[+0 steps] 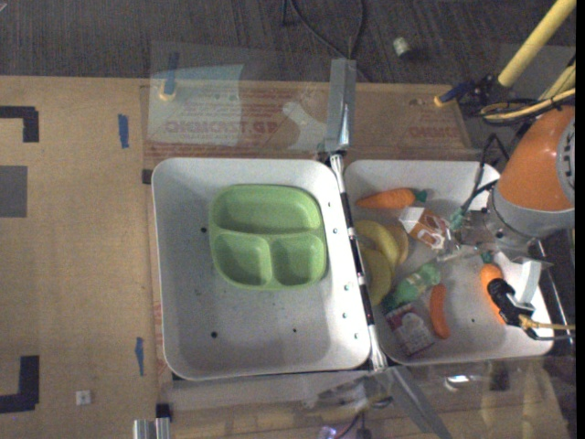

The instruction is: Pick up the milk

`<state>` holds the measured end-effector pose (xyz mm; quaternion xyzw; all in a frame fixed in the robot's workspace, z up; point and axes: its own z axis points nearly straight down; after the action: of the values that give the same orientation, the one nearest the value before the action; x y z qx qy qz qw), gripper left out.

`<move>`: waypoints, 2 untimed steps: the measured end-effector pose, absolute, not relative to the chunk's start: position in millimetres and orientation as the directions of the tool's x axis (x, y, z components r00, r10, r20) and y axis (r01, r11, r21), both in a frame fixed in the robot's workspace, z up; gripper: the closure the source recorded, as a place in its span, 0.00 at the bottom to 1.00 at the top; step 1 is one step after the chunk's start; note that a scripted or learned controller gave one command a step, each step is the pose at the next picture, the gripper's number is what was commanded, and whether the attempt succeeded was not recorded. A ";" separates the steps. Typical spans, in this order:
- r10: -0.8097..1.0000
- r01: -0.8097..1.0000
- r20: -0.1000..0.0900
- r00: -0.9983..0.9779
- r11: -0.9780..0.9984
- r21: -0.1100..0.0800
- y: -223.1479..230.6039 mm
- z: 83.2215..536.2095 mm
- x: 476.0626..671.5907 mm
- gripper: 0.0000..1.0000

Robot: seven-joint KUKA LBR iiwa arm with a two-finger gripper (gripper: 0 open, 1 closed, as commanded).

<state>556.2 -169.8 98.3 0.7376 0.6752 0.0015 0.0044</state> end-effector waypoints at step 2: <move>0.831 0.831 -0.001 0.557 -0.557 0.000 -123.0 182.9 640.2 1.00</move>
<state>640.2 -123.0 182.9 0.8823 0.4708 -0.0005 0.0002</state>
